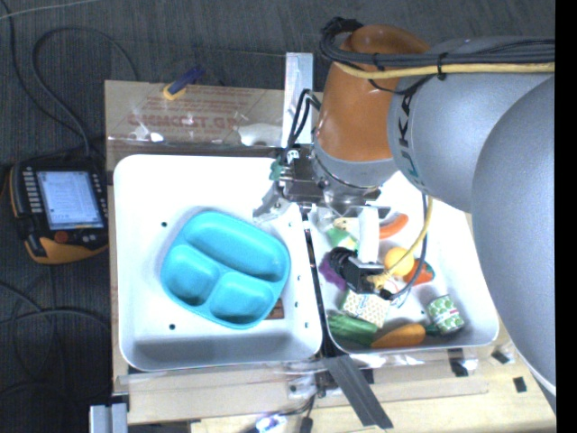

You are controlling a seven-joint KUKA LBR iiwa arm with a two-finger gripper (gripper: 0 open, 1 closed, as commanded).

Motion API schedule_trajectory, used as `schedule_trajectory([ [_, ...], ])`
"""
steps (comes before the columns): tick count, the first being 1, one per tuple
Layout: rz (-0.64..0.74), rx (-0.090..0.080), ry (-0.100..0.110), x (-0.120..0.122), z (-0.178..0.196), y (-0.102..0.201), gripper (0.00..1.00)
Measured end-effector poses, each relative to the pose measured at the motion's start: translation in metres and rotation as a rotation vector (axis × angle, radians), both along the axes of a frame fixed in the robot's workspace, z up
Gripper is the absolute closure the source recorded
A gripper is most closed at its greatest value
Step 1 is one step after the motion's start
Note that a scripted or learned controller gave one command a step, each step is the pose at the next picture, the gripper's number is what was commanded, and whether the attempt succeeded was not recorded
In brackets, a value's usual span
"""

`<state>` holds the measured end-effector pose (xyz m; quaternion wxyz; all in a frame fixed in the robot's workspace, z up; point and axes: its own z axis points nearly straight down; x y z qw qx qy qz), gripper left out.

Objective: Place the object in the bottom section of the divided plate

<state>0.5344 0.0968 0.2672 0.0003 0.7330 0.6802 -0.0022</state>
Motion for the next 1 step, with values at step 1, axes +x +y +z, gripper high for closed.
schedule_trajectory([
  [1, 0.002, -0.003, 0.003, 0.0, 0.0081, 0.0002, 1.0],
])
